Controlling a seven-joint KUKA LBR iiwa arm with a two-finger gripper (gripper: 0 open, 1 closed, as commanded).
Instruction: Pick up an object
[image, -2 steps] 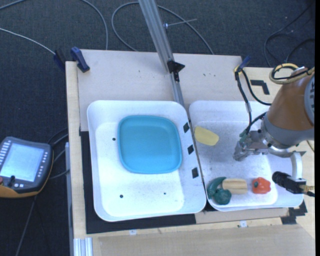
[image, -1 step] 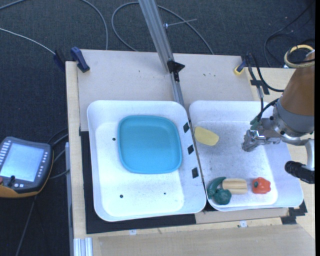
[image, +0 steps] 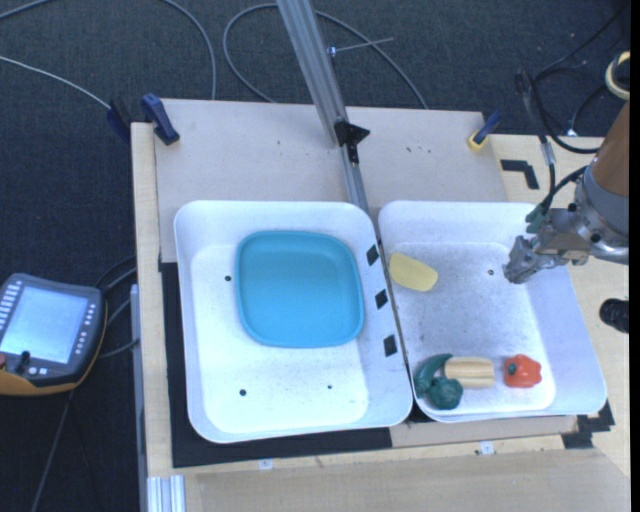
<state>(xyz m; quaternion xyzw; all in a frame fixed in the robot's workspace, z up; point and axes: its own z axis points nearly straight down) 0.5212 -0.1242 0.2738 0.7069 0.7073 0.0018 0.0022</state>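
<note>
The right bin (image: 560, 300) holds a yellow piece (image: 412, 272) near its upper left corner. Along its front wall lie a green vegetable-shaped toy (image: 438, 381), a tan cylinder (image: 470, 372) and a red pepper-shaped toy (image: 521, 371) in a row. My gripper (image: 522, 262) hangs over the right bin's upper right part, well apart from all of them, with nothing seen between its fingers. The left bin (image: 205, 330) carries a blue square plate (image: 299, 288).
A metal post (image: 325, 90) slants down from the top to the gap between the bins. Blue and yellow clamps (image: 160, 118) sit at the board's back corners. A pendant with a screen (image: 45, 330) lies on the floor at left.
</note>
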